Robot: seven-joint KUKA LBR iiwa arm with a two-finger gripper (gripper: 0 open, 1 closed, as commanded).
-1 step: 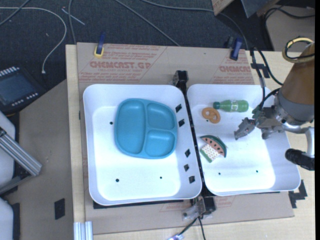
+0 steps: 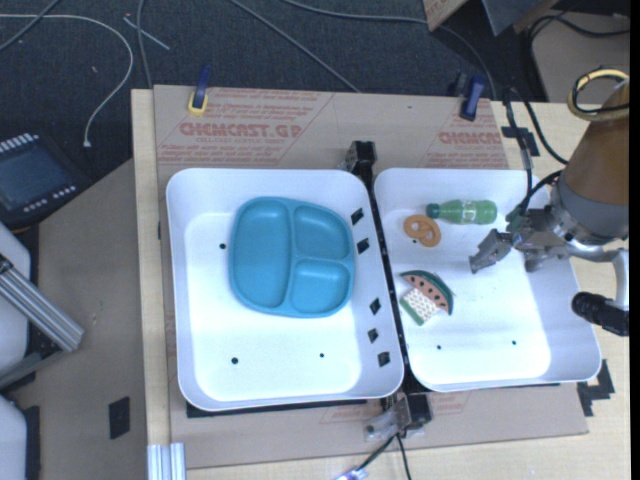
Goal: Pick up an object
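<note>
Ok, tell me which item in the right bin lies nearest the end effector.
The green bottle, lying on its side just left of the end effector.

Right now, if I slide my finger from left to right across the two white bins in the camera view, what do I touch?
Blue divided plate → watermelon slice toy → green bottle → pincer.

Two shallow white bins sit side by side: the left bin (image 2: 200,298) and the right bin (image 2: 500,353). The left one has one blue divided plate (image 2: 292,256). The right one has three small items (all different): one green bottle (image 2: 462,211), one pretzel (image 2: 422,229), one watermelon slice (image 2: 426,297).
</note>
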